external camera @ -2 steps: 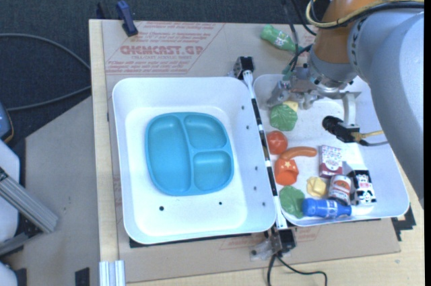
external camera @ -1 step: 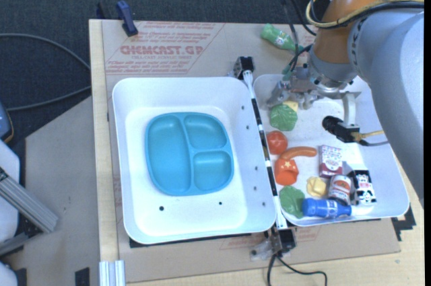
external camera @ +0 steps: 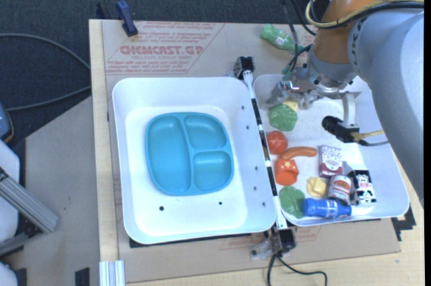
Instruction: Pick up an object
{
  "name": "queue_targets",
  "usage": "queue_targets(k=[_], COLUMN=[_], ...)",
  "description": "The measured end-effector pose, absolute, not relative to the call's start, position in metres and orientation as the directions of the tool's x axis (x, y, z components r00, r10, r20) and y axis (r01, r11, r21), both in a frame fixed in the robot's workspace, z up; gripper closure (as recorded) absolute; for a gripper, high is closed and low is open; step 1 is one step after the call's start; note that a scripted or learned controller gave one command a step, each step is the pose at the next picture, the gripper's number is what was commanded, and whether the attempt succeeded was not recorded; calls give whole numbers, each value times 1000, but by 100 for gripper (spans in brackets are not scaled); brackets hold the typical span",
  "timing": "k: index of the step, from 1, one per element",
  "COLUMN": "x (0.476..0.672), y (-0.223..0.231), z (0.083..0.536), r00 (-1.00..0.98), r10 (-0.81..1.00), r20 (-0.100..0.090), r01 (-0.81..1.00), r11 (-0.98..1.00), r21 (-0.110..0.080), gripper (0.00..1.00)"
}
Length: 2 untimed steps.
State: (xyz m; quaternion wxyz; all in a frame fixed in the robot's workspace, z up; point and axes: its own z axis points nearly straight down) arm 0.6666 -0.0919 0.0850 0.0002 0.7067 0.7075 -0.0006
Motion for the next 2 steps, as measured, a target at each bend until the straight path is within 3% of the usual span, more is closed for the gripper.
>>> queue_targets(k=[2], x=[667], y=[-92], z=[85], r00=[-1], r10=[1000], r20=[-1], r01=[1000], r11=[1], r21=[-1], gripper=[0])
